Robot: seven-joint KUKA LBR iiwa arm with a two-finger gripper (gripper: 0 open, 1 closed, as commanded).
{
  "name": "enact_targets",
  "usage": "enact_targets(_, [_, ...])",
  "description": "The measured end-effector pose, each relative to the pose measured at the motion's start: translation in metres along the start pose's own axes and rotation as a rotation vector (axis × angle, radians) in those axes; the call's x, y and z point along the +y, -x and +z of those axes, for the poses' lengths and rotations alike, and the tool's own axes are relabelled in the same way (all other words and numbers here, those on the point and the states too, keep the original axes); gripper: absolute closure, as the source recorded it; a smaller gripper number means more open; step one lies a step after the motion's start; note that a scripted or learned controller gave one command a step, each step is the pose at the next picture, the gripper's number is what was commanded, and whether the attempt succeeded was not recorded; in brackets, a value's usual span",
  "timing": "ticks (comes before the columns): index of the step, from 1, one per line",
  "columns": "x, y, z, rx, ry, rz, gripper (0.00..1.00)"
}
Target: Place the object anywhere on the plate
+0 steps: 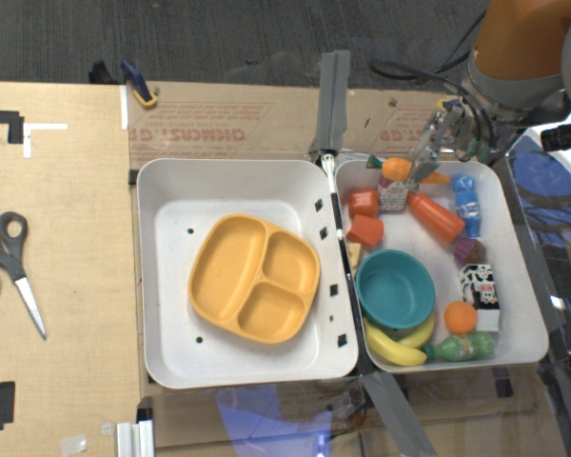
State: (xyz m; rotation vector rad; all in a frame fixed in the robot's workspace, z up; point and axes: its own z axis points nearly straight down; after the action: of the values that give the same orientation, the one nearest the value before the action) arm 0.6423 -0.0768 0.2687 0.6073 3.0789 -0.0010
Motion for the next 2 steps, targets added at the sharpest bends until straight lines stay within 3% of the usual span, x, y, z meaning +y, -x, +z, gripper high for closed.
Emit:
enact_targets(1, [0.066, -0.085, 0.078, 0.004, 0.0, -0.093, 1.0])
enact_targets(2, [0.115, -0.151, 0.039, 0.002, 0.001, -0.223, 1.0])
